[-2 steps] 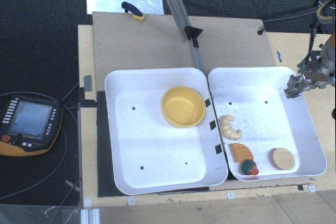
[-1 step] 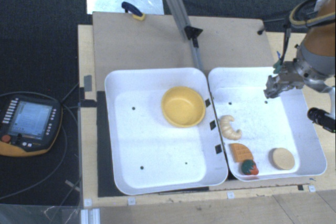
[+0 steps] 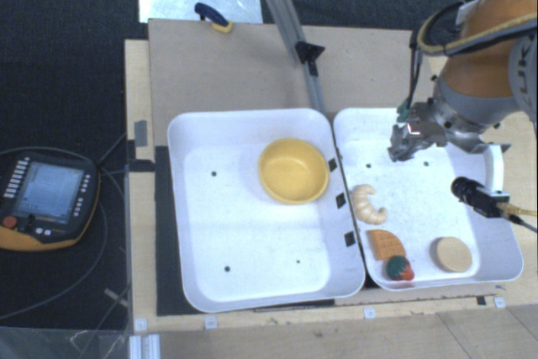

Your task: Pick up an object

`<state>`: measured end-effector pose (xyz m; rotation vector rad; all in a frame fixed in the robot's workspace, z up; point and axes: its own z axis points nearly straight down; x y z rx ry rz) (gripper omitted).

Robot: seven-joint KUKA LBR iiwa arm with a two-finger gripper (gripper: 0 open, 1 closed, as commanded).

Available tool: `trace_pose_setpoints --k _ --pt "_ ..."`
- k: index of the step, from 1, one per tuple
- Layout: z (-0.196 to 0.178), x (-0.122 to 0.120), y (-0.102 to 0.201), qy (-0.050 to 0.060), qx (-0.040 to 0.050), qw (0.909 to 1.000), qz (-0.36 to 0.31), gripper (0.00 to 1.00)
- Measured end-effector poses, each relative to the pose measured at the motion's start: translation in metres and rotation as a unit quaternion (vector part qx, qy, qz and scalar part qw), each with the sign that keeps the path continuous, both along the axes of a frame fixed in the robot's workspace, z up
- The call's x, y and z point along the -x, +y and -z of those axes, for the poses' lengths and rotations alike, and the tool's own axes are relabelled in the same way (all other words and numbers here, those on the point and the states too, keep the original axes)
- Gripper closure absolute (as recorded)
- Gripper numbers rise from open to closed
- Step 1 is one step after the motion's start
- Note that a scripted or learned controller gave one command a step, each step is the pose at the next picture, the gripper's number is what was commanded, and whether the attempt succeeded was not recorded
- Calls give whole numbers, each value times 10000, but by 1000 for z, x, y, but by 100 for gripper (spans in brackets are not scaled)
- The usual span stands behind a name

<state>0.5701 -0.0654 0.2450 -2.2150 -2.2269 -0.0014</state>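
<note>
No legible text, label, brand, number or sign was found anywhere in the camera view. The teach pendant [image 3: 46, 199] beside the bench had a lit screen, but its contents were too small and blurred to read. The two white bins [image 3: 252, 126] bore only unlettered dark dots.

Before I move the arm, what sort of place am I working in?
Probably a robotics lab test bench: two shallow white bins holding toy-like items such as a yellow bowl, an orange-cased teach pendant on dark carpet, and a metal camera stand.
</note>
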Motion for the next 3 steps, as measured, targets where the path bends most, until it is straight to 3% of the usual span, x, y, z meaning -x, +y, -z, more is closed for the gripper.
trace_pose_setpoints --k 3 --pt "-2 13 152 -2 -1 10000 2 100"
